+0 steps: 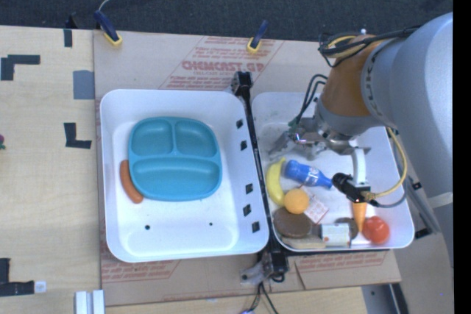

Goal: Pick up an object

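Observation:
In the right bin (394, 158), the gripper (296, 140) hangs low over the upper left part, just above a blue bottle (306, 174) that lies on its side. Left of the bottle lies a yellow banana (274, 183), with an orange ball (296, 201) below the bottle. A brown disc (294, 224), a small white box (335, 234), a carrot (358, 212) and a red tomato (376, 229) crowd the near edge. The grey arm with its orange band (346, 88) covers the bin's far right part.
The left bin (118, 224) holds a blue divided plate (175, 158) and a brown sausage (130, 182) beside it. A black divider (249, 143) runs between the bins. Cables hang from the wrist over the right bin.

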`<state>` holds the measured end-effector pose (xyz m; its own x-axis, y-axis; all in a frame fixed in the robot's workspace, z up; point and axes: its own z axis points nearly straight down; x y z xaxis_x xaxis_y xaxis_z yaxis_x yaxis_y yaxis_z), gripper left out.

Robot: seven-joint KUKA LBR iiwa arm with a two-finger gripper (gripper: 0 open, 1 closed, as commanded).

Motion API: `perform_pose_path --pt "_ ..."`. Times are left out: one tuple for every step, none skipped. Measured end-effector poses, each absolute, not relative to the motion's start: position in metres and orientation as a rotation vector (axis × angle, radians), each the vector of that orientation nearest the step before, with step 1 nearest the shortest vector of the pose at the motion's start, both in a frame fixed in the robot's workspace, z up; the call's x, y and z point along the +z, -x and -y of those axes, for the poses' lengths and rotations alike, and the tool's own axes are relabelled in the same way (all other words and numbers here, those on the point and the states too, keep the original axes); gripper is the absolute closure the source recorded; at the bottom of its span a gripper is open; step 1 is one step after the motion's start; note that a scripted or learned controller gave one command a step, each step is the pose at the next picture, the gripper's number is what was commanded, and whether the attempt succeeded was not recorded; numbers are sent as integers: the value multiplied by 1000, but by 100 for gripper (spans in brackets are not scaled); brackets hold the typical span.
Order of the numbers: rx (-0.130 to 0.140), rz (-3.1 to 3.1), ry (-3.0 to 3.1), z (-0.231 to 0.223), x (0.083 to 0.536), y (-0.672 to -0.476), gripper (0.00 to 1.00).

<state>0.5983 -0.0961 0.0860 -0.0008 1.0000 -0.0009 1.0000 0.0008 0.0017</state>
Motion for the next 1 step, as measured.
perform_pose_path --pt "3 -2219 -2216 97 86 -584 0"
